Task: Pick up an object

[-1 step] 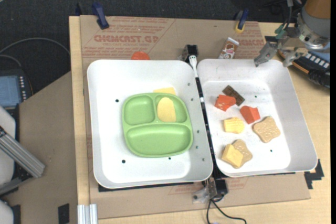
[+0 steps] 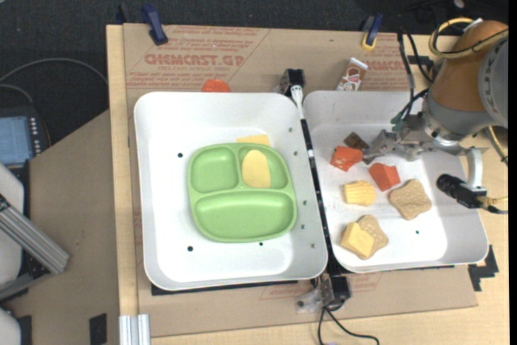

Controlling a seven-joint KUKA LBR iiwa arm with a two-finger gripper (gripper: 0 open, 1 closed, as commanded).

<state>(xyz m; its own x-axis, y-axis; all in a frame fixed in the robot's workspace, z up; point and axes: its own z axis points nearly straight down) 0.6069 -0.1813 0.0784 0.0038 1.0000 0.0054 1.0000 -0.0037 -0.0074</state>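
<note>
1. Nearest the camera we find the front rim of the left bin (image 2: pixel 234 275), which carries a green divided plate (image 2: pixel 241 193). A pale yellow oval piece (image 2: pixel 256 168) lies in the plate's upper right compartment, and a yellow slab (image 2: pixel 254 140) lies just behind the plate.
2. The right bin (image 2: pixel 464 242) carries the loose things we may pick: a yellow wedge (image 2: pixel 363 237) at the front, a tan bread-like piece (image 2: pixel 410 199), a pale yellow cube (image 2: pixel 359 193), a red block (image 2: pixel 384 174), an orange-red piece (image 2: pixel 347 158) and a small dark brown piece (image 2: pixel 356 141).
3. The gripper (image 2: pixel 386 145) sits low over the back of the right bin, just beside the dark brown piece and just behind the red block. Both bins rest on the bench (image 2: pixel 129 174).
4. We cannot tell whether the jaws are apart or together; the dark metal there blends into the shadow. No piece is visibly between them.
5. We judge the step in hand to be the approach to a grasp, with the dark brown piece or the red block as the likeliest targets.
6. To do this well, we centre the jaws over one piece alone, since the orange-red piece and the red block lie near each other and a wide grasp could push one aside.
7. We descend straight down, close on the piece's flat sides, and lift only after the grip is confirmed.
</note>
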